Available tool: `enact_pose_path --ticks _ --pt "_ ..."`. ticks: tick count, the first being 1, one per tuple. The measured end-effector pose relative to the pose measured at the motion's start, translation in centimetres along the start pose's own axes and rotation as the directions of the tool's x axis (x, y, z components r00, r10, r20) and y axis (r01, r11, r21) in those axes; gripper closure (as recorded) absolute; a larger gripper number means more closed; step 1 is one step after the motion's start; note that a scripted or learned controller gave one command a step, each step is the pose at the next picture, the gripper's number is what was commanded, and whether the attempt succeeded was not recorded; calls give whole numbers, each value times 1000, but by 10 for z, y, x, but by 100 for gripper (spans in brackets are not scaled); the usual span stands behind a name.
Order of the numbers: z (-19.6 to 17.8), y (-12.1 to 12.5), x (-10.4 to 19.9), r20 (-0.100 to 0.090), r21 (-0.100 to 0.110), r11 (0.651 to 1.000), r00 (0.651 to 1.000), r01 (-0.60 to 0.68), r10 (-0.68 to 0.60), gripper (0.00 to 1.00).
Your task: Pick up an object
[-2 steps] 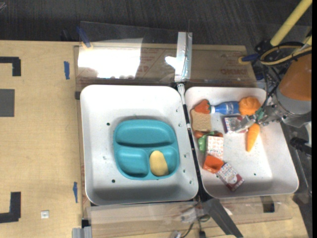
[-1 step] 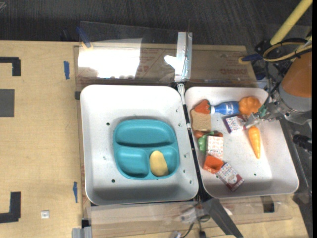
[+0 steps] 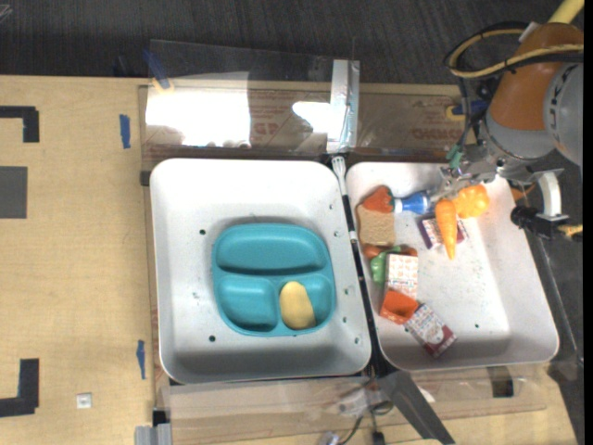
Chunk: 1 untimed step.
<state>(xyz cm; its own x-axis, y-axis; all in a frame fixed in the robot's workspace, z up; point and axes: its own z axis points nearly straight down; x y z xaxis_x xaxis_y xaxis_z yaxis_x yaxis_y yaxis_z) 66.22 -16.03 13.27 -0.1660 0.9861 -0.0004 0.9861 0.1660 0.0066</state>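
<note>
- Two shallow white plastic bins sit side by side on the light wooden table (image 3: 74, 276), the left bin (image 3: 176, 248) touching the right bin (image 3: 519, 313) along their inner walls.
- A teal plastic divided tray (image 3: 264, 258) lies in the middle of the left bin, and a yellow potato-shaped toy (image 3: 296, 305) rests in its lower right compartment.
- The grey arm with the orange band (image 3: 523, 95) reaches in over the far right corner of the right bin.
- The fingers (image 3: 460, 176) hang just above an orange carrot-shaped toy (image 3: 447, 225); whether they are open, closed or gripping it cannot be told, since they are small and blurred against the clutter.
- The carrot toy lies near the far wall of the right bin, its tip pointing toward the near side, with a brighter orange piece (image 3: 474, 200) just beside its top.
- A blue tube-like piece (image 3: 414, 204) lies left of the carrot.
- A brown bread-slice toy (image 3: 375, 225) with an orange-red piece behind it sits by the bin's left wall.
- Below it lie a white patterned box (image 3: 402, 269), an orange block (image 3: 398, 306) and a red-and-white packet (image 3: 432, 330).
</note>
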Motion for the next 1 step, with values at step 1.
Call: enact_pose_path --ticks 1 --pt "1 -2 -2 1 3 1000 1000 -3 3 0"
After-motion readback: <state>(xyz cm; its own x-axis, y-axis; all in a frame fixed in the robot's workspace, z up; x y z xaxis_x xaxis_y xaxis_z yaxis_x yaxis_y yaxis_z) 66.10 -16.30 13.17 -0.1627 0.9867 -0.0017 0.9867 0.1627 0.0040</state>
